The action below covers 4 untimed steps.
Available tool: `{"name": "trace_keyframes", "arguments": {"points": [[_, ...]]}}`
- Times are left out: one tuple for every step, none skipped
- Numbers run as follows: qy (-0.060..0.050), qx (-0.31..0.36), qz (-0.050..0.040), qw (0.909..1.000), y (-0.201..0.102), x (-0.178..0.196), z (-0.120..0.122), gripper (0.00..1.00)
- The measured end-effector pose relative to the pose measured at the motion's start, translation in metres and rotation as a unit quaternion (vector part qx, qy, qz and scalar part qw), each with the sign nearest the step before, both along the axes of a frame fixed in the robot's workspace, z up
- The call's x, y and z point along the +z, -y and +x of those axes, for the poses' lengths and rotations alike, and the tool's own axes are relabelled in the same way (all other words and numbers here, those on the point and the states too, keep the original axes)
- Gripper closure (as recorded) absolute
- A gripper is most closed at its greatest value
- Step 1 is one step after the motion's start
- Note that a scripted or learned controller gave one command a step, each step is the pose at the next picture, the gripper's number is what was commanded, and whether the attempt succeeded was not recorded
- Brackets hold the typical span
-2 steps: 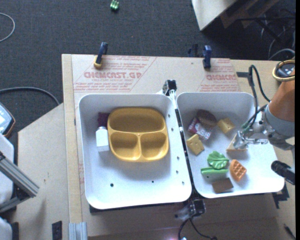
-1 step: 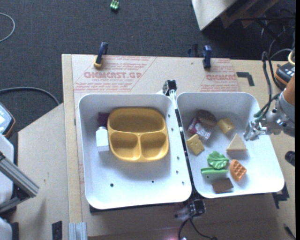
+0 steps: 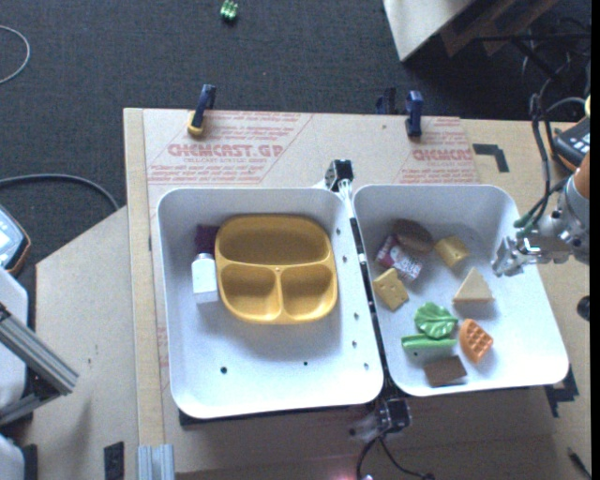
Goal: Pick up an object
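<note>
While the desk (image 3: pixel 234 150) carries two bins, the right bin (image 3: pixel 539 323) has the hand (image 3: pixel 511 255) over its far-right rim; can't tell if open or shut. Yellow tray (image 3: pixel 277 267) sits well left of hand, in left bin (image 3: pixel 178 309). Wedge (image 3: pixel 473 288) lies just below-left of hand, cube (image 3: pixel 451 251) just left, greens (image 3: pixel 433 323) and waffle (image 3: pixel 476 339) lower.

Pale board (image 3: pixel 281 150) with red print is seen under both bins, reaching beneath the gripper (image 3: pixel 511 255). Two blue clamps are noted on its far edge: one (image 3: pixel 413 112) near the gripper, one (image 3: pixel 201 111) well apart from it. Small green item (image 3: pixel 229 10) is recorded on dark floor, farthest from the gripper.
</note>
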<state>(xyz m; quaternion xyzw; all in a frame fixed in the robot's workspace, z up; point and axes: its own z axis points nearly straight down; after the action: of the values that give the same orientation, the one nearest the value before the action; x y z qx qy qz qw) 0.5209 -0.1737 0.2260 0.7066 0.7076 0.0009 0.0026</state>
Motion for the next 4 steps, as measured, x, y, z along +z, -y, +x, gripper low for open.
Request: {"name": "trace_keyframes", "arguments": {"points": [[-0.001,0.003,0.0016,1.0,-0.06,-0.007,0.021,1.0],[-0.002,0.001,0.0017,1.0,-0.086,-0.005,0.022,1.0],[-0.001,0.0,0.0011,1.0,-0.095,0.002,0.02,1.0],[0.0,0.0,0.0006,1.0,-0.093,0.009,0.028,1.0]]}}
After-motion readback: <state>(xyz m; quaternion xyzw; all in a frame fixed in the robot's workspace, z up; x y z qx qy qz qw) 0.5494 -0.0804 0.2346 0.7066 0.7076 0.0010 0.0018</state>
